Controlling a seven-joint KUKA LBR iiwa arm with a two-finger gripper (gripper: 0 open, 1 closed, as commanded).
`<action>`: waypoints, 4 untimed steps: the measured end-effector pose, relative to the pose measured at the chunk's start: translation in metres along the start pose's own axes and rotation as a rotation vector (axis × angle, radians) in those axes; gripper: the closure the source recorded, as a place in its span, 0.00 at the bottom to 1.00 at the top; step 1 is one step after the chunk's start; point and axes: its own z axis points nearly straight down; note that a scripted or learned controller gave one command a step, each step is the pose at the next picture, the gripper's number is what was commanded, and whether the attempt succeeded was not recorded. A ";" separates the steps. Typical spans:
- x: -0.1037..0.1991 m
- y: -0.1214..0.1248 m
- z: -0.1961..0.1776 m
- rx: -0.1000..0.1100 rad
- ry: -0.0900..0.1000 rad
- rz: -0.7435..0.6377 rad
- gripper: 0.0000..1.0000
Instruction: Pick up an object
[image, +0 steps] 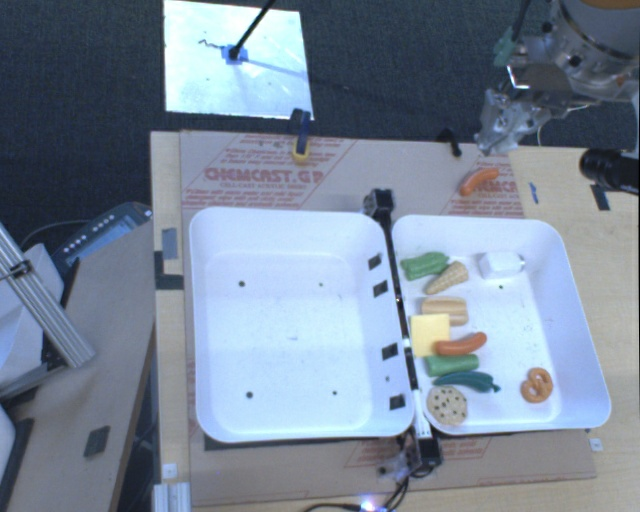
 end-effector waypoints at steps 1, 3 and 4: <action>0.082 -0.055 -0.019 0.001 0.000 0.001 1.00; 0.206 -0.044 -0.005 -0.006 0.003 0.002 1.00; 0.223 0.033 -0.050 -0.006 -0.001 0.008 1.00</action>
